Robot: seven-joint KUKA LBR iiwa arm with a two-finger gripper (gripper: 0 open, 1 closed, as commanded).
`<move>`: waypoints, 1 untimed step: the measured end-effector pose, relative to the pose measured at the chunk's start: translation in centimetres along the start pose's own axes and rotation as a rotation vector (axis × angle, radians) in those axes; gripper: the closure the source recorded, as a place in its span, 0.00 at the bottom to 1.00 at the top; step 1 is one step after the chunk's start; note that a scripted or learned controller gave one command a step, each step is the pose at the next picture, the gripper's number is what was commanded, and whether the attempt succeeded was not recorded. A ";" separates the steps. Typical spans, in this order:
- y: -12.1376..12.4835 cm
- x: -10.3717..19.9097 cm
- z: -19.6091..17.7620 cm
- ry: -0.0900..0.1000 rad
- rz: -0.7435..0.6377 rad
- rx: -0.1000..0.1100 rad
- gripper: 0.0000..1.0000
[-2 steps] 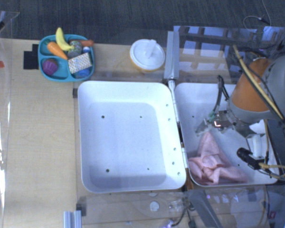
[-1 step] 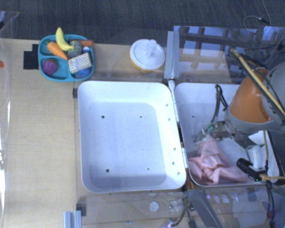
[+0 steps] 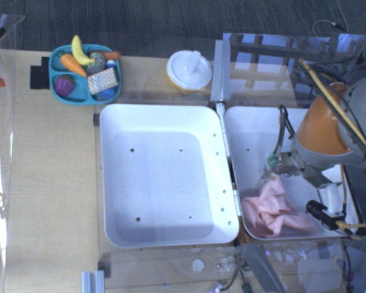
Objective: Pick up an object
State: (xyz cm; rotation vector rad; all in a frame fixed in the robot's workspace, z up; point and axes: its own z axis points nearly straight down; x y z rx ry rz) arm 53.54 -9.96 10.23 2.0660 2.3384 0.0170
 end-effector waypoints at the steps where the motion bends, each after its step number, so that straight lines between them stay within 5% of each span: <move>1: 5.9 2.6 -13.2 0.008 -0.082 0.017 1.00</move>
